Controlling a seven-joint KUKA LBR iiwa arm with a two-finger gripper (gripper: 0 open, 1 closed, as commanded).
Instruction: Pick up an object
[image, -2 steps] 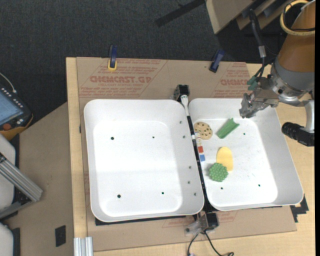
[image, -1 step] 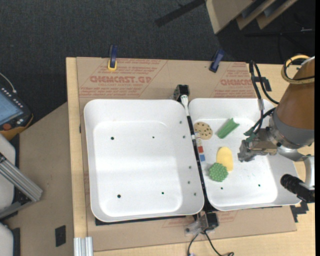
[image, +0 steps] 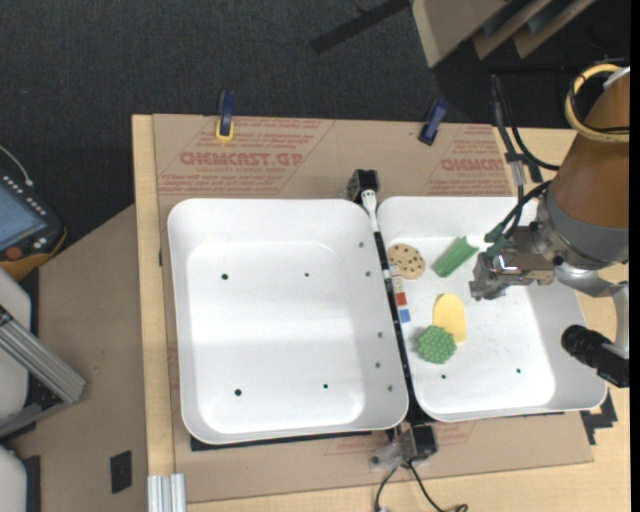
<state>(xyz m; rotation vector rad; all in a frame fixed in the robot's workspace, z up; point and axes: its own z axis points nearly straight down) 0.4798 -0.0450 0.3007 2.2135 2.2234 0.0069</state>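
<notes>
The grey arm with its orange band reaches in from the right, gripper (image: 487, 283) pointing down-left

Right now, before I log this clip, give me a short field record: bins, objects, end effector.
left bin: white, shallow
right bin: white, holds four objects
cookie: round, tan, near the divider
green block: tilted, right of the cookie
yellow piece: touching the green ball
green ball: bumpy, below the yellow piece
end effector: over the right bin, beside the green block, nothing visibly held
</notes>
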